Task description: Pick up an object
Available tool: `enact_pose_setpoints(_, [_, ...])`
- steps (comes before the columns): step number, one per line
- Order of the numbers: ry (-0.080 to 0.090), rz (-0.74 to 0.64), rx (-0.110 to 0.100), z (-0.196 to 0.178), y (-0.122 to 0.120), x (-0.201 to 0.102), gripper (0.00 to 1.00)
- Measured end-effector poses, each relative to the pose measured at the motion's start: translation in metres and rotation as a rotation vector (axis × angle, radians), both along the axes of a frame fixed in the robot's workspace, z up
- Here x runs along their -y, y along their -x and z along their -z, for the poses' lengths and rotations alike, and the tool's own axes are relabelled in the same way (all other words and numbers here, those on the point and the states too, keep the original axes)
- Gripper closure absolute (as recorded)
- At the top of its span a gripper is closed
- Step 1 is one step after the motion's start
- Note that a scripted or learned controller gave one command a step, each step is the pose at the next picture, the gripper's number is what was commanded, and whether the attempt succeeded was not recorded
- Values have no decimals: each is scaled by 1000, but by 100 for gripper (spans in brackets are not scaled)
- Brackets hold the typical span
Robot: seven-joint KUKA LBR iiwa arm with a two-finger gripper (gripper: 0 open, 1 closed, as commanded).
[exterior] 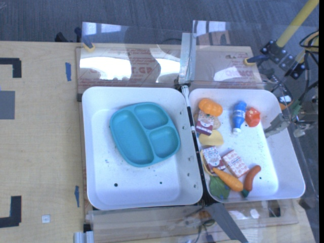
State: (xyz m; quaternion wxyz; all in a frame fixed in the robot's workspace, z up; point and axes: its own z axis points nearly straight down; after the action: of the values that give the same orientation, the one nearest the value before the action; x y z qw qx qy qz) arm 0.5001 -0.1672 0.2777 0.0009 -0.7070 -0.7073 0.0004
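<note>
Camera view is showing the gripper (pixel 281 123) hanging over the near-right rim of the right bin (pixel 291 161), to the right of the blue bottle (pixel 239 116) and just past the red toy (pixel 252 116) that is lying beside it. Whether the pincer is released or clenched cannot be told; nothing is showing in its grasp, so the pick is judged not yet made.

The candidates are all sitting loose on the bin floor. An orange toy (pixel 210 107) is lying left of the bottle, while a snack packet (pixel 235 162), a carrot (pixel 228 178) and a sausage (pixel 251 177) are crowding together below it. The bottle and red toy are lying apart from that pile, probably making them the easier targets. Far left of the bottle, a blue divided plate (pixel 145 133) is resting in the left bin (pixel 96 151).
</note>
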Motion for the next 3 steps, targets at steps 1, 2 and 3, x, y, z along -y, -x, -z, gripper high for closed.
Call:
enact_pose_setpoints(1, [-1,-13,-4,69,7,3,0])
enact_pose_setpoints(2, [0,23,-1,111,-78,-26,0])
enact_pose_setpoints(3, [1,23,5,191,-150,25,0])
